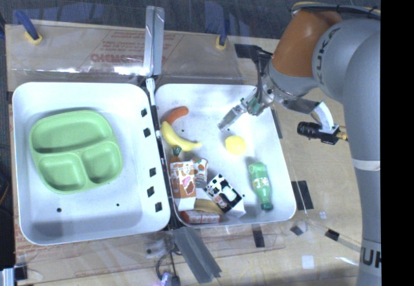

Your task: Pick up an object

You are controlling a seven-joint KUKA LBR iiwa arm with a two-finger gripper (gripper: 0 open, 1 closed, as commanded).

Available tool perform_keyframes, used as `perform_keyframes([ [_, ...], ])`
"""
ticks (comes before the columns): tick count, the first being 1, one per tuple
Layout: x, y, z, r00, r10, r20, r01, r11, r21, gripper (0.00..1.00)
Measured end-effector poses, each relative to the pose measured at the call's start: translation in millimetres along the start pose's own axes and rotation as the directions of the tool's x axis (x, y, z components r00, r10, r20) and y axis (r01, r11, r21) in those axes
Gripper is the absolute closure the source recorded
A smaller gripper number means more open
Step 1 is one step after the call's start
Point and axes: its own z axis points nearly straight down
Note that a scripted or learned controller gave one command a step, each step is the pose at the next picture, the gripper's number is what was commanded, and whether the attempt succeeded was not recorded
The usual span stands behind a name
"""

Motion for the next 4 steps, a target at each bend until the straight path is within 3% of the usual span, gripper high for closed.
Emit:
perform_keyframes([
  [1,0,-5,59,0.994,-0.113,0.001,0.113,0.994,-0.003,0.0],
  [2,8,-38,64,0.999,-0.044,0.002,0.044,0.999,-0.005,0.0],
  [3,8,-38,58,0.999,-0.048,-0.001,0.048,0.999,-0.002,1.0],
  [4,-5,-8,-45,1.0,0.005,0.003,-0.005,1.0,-0.004,1.0],
])
